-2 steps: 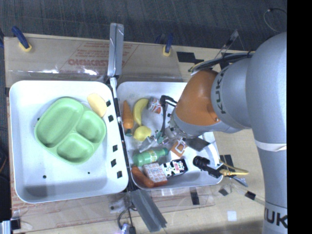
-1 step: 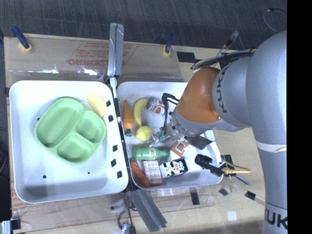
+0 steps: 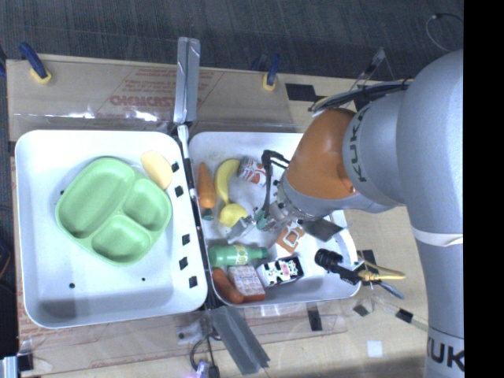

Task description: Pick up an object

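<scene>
The arm (image 3: 370,156) reaches into the right bin (image 3: 331,290) — its gripper (image 3: 268,215) sits beside the lemon (image 3: 231,213) and banana (image 3: 225,178). I cannot tell its state.

Grey arm (image 3: 425,132), orange band (image 3: 319,160)

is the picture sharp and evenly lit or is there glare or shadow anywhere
Camera view: mostly sharp, soft even light; the green plate and banana read clearly. Shiny glare on the arm's orange band. The arm shades the right bin beneath it, so the claw area among the clutter is murky. The dark floor at the top lacks detail.
</scene>
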Controlling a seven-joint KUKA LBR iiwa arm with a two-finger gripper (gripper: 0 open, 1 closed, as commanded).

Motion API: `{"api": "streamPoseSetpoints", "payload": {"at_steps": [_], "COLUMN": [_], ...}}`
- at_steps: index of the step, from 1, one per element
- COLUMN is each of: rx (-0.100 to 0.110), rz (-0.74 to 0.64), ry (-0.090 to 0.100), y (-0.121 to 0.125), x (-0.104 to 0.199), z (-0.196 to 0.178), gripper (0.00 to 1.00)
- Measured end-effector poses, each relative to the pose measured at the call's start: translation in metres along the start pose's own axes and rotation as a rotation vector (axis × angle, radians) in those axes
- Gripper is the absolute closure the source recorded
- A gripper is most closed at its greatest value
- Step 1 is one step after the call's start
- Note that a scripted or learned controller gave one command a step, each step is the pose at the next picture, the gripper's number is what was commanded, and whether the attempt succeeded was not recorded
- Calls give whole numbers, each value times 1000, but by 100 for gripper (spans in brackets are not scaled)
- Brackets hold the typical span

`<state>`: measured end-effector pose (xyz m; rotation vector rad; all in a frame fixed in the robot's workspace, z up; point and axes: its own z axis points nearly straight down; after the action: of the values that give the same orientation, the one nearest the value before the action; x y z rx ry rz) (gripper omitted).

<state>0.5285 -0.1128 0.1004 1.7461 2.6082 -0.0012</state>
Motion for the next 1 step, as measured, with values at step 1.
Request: {"api": "streamPoseSetpoints", "payload": {"at_steps": [1], "rx": [0], "rz": [-5], "ry": [-2], "y": [1], "x": [0], "z": [-9], "gripper": [100]}}
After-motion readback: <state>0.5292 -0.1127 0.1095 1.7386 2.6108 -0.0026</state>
